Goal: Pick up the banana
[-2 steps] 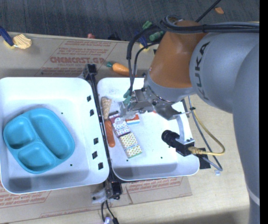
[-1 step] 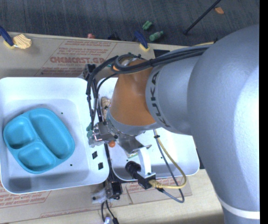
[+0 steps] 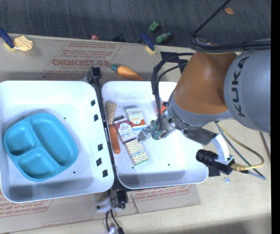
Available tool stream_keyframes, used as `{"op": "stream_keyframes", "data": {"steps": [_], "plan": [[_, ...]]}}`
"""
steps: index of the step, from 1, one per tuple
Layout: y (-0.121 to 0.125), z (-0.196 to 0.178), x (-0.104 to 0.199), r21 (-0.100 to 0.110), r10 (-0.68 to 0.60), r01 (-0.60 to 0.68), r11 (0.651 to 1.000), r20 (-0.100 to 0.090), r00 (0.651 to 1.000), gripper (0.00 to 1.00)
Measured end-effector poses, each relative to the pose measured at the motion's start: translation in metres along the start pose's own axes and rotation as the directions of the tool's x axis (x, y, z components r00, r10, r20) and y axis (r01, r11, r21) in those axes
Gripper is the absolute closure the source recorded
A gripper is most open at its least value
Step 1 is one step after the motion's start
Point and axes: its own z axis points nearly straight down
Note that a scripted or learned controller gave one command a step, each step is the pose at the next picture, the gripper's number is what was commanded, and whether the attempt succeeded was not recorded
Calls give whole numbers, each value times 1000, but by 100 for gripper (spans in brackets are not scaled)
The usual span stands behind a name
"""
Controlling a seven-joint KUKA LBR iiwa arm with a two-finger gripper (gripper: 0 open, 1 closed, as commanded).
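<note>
One fixed camera looks down at a slant from above the desk, far enough to take in both bins: the left bin and the right bin. The arm enters from the right, bulking large and near the lens.

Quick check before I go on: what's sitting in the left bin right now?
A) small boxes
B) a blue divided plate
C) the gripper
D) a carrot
B: the blue divided plate lies in the left bin, while the small boxes and the gripper are over in the right bin, and the carrot rests on the cardboard outside both.
</note>
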Motion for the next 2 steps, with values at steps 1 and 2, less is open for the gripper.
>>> {"op": "stream_keyframes", "data": {"steps": [1,2], "plan": [[35,68,70,5,113,-113,994,-4,994,0],[63,50,123,4,282,-282,959,-1,960,0]]}}
